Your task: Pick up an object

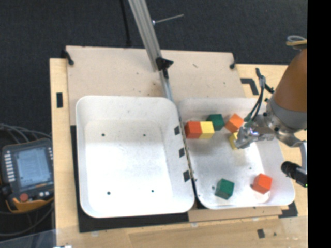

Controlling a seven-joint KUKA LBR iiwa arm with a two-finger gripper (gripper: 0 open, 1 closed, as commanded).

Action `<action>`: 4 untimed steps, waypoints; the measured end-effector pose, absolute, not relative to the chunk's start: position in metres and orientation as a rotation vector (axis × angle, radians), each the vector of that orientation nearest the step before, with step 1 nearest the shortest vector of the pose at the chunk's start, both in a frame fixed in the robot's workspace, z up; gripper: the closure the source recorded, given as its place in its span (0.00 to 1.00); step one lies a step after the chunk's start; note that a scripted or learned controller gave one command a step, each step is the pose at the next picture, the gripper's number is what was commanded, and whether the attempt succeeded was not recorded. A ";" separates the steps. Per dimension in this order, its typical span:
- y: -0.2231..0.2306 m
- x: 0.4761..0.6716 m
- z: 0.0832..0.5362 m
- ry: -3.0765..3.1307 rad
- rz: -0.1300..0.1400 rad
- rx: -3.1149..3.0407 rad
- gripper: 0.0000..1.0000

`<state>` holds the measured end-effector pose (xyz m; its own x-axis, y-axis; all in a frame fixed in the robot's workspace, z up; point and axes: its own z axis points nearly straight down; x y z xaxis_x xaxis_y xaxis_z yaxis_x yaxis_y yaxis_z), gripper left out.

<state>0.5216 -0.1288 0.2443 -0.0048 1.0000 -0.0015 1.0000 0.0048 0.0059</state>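
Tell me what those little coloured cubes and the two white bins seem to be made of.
The cubes, like the red cube, yellow cube and green cube, look like painted wood or possibly plastic: flat, matte colour, crisp edges, no glare. The left bin and right bin look like moulded white plastic, judging by their rounded corners and smooth, scuffed and speckled surfaces. None of this is certain from the view.

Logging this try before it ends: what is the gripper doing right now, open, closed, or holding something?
Gripper: low in the right bin, at a small yellow block; open, closed or holding cannot be told.
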 end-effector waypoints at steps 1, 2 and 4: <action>-0.081 0.531 0.252 2.228 0.006 2.211 1.00; -0.025 0.531 0.258 2.230 0.007 2.210 1.00; 0.088 0.547 0.255 2.229 0.005 2.211 1.00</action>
